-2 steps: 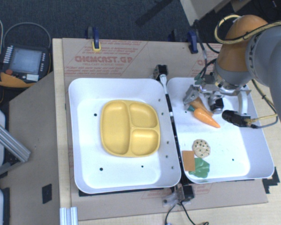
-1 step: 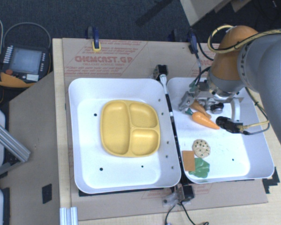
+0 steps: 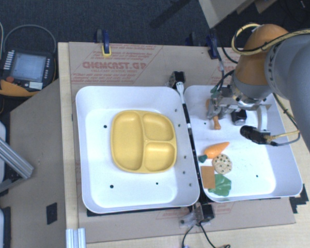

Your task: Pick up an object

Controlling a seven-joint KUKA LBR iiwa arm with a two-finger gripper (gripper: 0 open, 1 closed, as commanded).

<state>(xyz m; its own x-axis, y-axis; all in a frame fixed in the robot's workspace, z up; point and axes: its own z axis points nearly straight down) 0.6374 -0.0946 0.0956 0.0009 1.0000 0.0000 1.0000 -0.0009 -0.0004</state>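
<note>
Yellow plastic divided plate (image 3: 143, 140) sits smooth and glossy in our left white bin (image 3: 88, 138), untouched. In the right white bin (image 3: 284, 174), our gripper (image 3: 216, 113) hangs low over the far end; honestly can't tell what it's doing. The toy food lies well apart at the near end: tapered orange carrot (image 3: 217, 149), round speckled cookie (image 3: 222, 163), lumpy green piece (image 3: 221, 186). Nothing's lifted yet, so we reckon the pick is barely started.

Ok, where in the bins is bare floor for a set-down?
Left bin: strips around the yellow divided plate. Right bin: open right of the carrot, cookie; crowded at its front-left corner and under the gripper.
</note>
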